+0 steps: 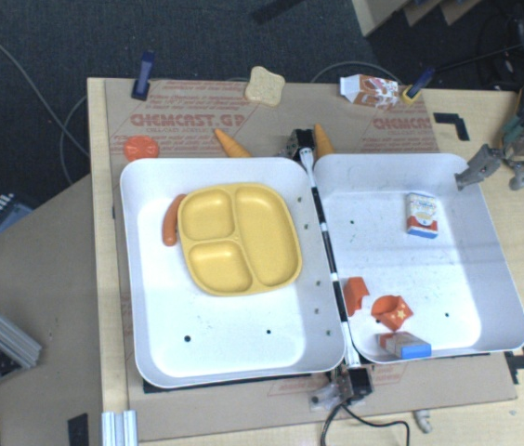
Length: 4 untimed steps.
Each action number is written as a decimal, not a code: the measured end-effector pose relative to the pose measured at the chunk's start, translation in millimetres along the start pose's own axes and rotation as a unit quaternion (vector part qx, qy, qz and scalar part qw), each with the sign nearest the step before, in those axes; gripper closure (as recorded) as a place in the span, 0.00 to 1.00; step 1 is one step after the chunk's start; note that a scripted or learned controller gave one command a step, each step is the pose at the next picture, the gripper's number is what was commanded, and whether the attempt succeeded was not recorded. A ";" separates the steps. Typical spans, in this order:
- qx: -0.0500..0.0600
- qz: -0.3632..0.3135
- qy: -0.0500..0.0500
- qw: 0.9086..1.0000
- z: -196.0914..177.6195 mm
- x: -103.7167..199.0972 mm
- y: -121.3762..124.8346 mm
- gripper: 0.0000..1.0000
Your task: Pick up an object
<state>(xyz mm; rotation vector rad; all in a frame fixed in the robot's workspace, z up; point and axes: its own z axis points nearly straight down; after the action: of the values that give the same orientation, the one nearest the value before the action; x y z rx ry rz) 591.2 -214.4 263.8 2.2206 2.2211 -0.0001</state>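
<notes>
The right bin [466, 268] holds a small white, red and blue carton [422, 216] near its back. Toward its front left lie an orange-red piece [356, 293], a red crumpled item [392, 311] and a tan and blue block [406, 346]. My gripper [501, 170] hangs over the bin's back right corner at the view's right edge. It is open, with nothing between its two grey fingers [478, 167]. The carton lies to the left of the gripper and a little nearer the front.
The left bin [150, 323] holds a yellow divided plate [239, 238] with a red sausage [170, 221] beside its left rim. Behind the bins lie a bread slice [265, 85], a carrot [231, 144], an orange disc [139, 147], a blue clip [143, 72] and a wrapper [371, 89].
</notes>
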 end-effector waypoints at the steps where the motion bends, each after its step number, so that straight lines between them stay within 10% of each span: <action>1: 0.001 -0.001 0.001 1.000 115.8 22.6 33.9 0.00; 2: 0.002 0.000 0.001 1.000 179.7 27.3 26.7 0.00; 3: 0.000 0.000 0.000 1.000 167.7 27.2 28.4 1.00; 4: 0.005 0.000 0.000 1.000 178.1 71.4 73.9 1.00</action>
<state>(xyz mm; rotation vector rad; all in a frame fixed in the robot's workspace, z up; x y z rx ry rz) 665.1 -143.1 85.7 2.2265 2.2260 -0.0107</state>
